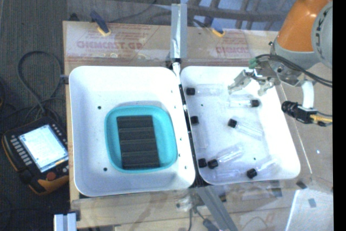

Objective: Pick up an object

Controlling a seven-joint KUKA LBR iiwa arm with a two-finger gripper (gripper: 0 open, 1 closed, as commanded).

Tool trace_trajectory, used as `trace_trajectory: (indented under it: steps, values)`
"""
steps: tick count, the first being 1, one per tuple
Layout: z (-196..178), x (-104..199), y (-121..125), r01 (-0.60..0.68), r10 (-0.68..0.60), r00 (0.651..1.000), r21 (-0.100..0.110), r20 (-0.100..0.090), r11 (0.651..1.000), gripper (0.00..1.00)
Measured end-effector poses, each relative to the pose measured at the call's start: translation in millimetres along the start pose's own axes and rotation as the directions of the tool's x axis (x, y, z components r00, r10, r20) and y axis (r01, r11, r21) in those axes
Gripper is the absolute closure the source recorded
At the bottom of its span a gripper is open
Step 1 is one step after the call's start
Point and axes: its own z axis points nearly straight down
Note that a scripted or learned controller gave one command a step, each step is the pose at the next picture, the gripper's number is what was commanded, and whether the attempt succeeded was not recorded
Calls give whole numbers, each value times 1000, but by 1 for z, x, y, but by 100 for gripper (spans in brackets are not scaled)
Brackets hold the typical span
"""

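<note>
Camera view shows clear vials with black caps scattered over the floor of the right bin. The nearest to the arm is a capped vial lying on its side near the bin's far right part, its long axis running roughly left to right across the picture, cap at the right end. It lies just below and slightly left of the gripper, which hangs over the bin's far right corner with its two fingers spread apart and nothing between them. Judging from that, the coming move is a short drop toward the vial, with the fingers turned to close across its narrow width. Other vials lie further off: one near the bin's middle, another slanted toward the near edge, more along the near wall. The left bin holds a teal tray with a dark ribbed insert.
</note>
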Motion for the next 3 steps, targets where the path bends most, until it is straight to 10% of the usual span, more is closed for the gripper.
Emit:
trace_trajectory:
  steps: [1,2,3]
  values:
    - [110,-44,-7,66,-66,998,-3,1,998,0]
    - [102,-43,-7,65,-65,998,-3,-1,998,100]
    - [-4,20,24,-48,48,999,-2,3,999,100]
